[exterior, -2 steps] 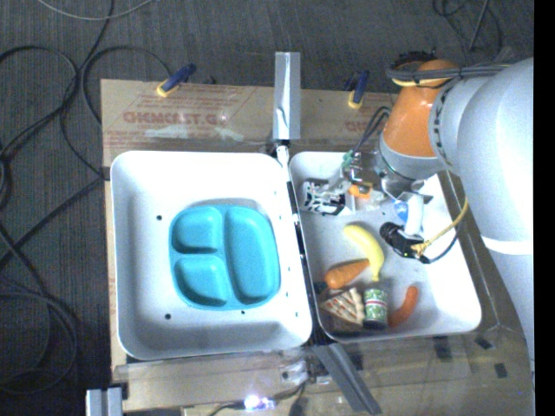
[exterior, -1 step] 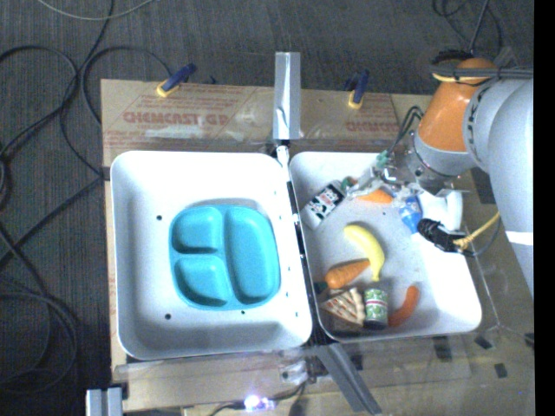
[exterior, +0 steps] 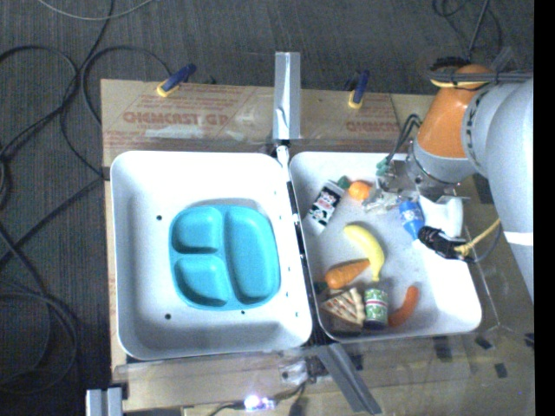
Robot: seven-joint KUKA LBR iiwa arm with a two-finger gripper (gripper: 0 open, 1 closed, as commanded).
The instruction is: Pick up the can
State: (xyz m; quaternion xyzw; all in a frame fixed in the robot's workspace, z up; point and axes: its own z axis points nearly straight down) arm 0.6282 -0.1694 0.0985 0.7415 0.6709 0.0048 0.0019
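Presently the tool (exterior: 392, 191) hovers at the right bin's (exterior: 468, 315) far end; finger state cannot be told. Can (exterior: 375, 307) stands upright near the front wall.

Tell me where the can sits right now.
The can stands near the front edge of the right bin, between the sandwich and the sausage, just below the banana.

two bins (exterior: 130, 232), one can (exterior: 375, 307), one banana (exterior: 368, 246)
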